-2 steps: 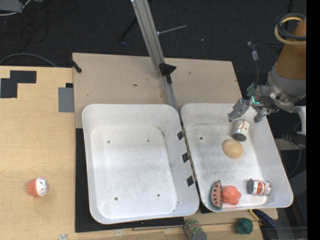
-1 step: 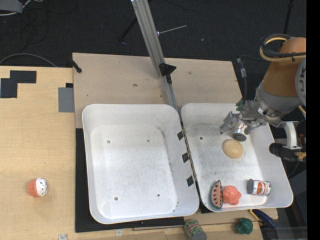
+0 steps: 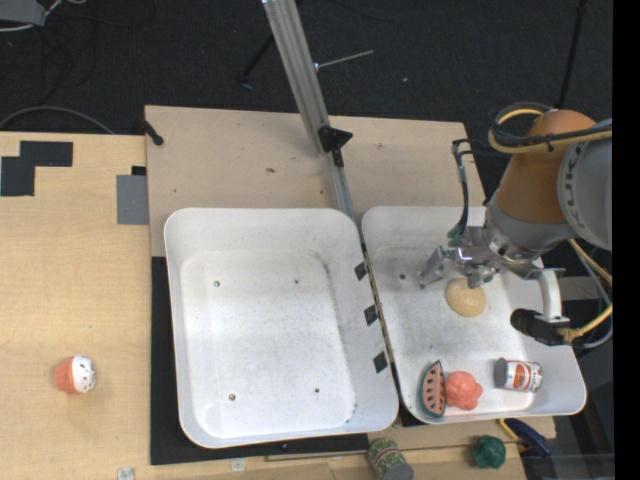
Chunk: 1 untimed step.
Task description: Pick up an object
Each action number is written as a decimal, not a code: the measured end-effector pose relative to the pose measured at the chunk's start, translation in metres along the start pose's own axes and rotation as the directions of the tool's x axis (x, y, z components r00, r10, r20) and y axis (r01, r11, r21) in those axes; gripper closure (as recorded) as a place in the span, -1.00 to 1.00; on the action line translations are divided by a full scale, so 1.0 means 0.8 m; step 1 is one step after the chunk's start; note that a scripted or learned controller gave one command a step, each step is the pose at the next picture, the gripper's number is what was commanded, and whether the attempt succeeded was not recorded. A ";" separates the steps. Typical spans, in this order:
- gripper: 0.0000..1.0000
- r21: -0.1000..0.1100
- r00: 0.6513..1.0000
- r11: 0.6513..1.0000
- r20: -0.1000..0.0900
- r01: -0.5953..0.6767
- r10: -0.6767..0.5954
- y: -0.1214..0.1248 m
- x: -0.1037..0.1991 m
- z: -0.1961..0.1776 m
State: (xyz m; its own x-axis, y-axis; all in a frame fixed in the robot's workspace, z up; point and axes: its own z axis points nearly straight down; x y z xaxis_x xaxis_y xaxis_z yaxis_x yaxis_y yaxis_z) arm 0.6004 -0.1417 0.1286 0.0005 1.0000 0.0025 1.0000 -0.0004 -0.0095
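The end effector (image 3: pixel 462 268) is hanging in the right bin (image 3: pixel 400 248) just above a tan ball (image 3: pixel 466 299), its grip state hidden from me, so it is needing to centre over the ball before pinching, I'd judge.

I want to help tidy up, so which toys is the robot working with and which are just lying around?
For the job: gripper, tan ball just below it, watermelon slice, pink toy, small can, all in the right bin.

Lying about: red-and-white ball on the wooden bench, green toy, left bin.
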 end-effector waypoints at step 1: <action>-1.00 -0.013 1.000 1.000 0.003 0.001 -0.001 0.003 0.001 0.045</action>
State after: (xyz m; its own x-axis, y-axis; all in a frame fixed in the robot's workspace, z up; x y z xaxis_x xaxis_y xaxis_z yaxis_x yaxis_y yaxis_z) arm 0.6024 -0.1405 0.0924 -0.0007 1.0000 -0.0010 1.0000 0.0007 0.0037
